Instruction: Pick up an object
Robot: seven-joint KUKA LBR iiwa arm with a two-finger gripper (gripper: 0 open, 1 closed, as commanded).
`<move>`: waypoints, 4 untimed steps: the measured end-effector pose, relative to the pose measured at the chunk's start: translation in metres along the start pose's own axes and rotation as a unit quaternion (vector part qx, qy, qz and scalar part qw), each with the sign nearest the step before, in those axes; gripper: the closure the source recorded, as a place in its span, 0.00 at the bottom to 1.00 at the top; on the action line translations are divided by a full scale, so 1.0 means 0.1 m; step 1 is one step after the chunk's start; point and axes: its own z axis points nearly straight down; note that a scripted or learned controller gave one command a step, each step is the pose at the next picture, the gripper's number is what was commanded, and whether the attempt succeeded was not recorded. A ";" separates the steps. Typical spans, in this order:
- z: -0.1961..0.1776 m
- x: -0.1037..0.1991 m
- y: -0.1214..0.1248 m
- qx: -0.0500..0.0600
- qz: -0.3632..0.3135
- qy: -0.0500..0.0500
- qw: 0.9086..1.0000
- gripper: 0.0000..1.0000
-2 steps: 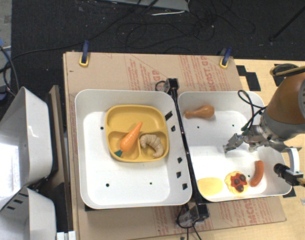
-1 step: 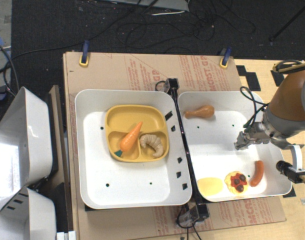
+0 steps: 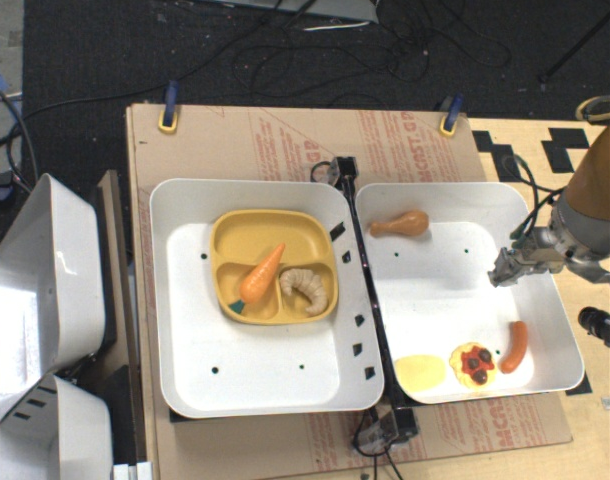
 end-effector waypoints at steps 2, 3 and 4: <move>-0.93 -0.06 -0.04 0.000 -0.002 0.000 1.000 1.00; -0.80 0.47 0.12 0.003 -0.005 0.002 1.000 1.00; -0.88 0.97 0.26 0.001 -0.005 0.002 1.000 1.00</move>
